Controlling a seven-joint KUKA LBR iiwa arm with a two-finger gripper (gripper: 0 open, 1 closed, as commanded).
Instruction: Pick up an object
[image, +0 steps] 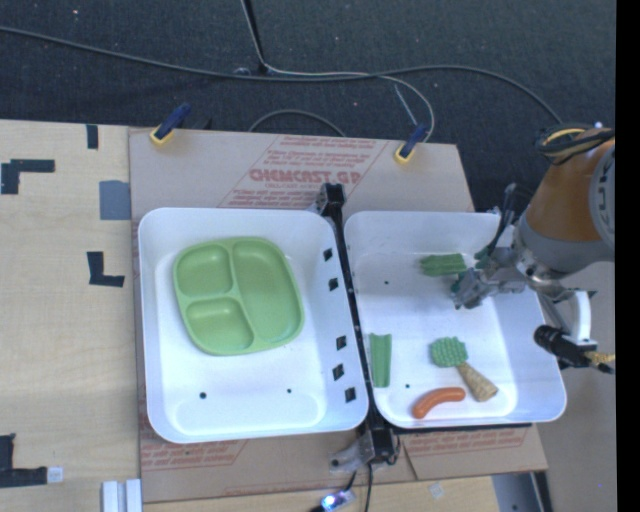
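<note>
The right bin holds a green block near its back, a green strip at its left side, a green-topped cone-shaped toy and an orange sausage at the front. My gripper hangs low in this bin, just right of and below the green block, close to it. Whether anything sits between its tips cannot be made out.
The left bin bears a green divided plate. A black divider with clips runs between the bins. Cables and two yellow-blue clamps lie behind the bins. The arm's orange band stands over the right bin's right edge.
</note>
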